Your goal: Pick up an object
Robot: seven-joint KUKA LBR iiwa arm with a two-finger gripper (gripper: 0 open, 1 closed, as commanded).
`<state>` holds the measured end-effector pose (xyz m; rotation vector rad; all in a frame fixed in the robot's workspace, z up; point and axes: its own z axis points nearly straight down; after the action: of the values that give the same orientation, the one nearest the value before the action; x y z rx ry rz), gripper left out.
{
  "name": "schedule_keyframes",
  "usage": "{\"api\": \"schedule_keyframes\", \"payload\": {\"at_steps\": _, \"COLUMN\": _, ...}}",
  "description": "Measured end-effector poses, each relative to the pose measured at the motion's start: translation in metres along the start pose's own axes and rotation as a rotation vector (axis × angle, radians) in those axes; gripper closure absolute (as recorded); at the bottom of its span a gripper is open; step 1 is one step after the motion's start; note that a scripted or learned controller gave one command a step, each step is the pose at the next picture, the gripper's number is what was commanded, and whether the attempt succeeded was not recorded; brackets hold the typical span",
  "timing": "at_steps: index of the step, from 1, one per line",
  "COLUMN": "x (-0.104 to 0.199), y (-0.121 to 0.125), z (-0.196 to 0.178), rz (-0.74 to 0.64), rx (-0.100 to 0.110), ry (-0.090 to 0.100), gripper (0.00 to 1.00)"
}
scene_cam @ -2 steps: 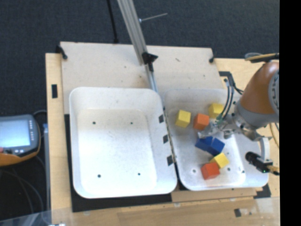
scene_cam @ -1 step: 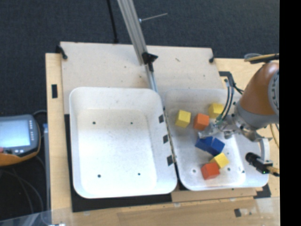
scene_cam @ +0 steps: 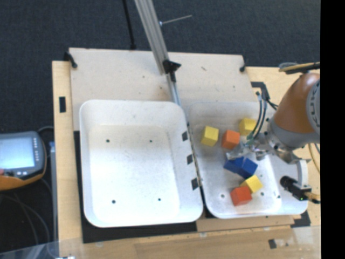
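The right bin holds several small blocks. A yellow cube and an orange cube lie near its middle, with another yellow cube behind them. A blue block sits lower, and a small yellow cube and an orange-red cube lie near the front. My gripper hangs low just above the blue block's far edge, between it and the orange cube. The grey arm with its orange band reaches in from the right.
The left bin stands beside the right one, their rims meeting at black clips. A slanted aluminium pole rises behind the bins. A handheld screen unit lies off the bench at the left.
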<state>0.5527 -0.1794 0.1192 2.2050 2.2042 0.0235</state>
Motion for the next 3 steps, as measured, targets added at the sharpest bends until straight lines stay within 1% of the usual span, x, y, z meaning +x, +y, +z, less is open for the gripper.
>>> {"api": "schedule_keyframes", "payload": {"at_steps": 1, "x": 0.003, "y": -0.003, "z": 0.001, "rz": -0.001, "rx": 0.003, "ry": 0.003, "gripper": 0.00}}
{"api": "schedule_keyframes", "payload": {"at_steps": 2, "x": 0.004, "y": -0.004, "z": 0.001, "rz": 0.000, "rx": 0.000, "ry": 0.001, "gripper": 0.00}}
{"api": "schedule_keyframes", "payload": {"at_steps": 3, "x": 0.028, "y": 0.003, "z": 0.001, "rz": -0.001, "rx": -0.002, "ry": -0.006, "gripper": 0.00}}
